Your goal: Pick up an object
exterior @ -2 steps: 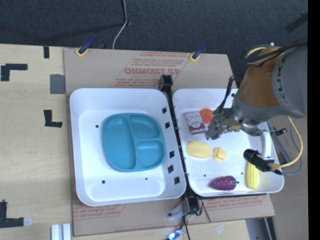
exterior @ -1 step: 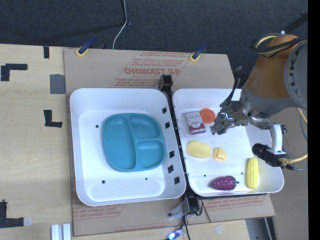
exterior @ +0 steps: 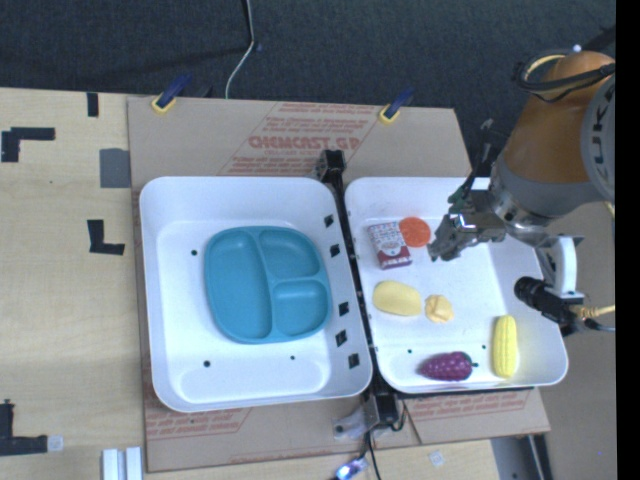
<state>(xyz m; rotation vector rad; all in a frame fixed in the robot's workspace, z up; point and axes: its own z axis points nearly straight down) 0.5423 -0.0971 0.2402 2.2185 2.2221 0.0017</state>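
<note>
A: Cardboard [exterior: 300, 138] under both bins is showing red print, maybe "CHEMCAST"; blue tray [exterior: 268, 282] is sitting in left bin [exterior: 165, 208].
B: Gripper [exterior: 447, 248] is hovering over right bin [exterior: 530, 268] beside red-labelled packet [exterior: 389, 245], text unreadable, and orange ball [exterior: 416, 232]. Its state, cannot tell.

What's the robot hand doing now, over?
Gripper over right bin, beside orange ball. Nothing seen between fingers. Red box, lemon close by.
</note>
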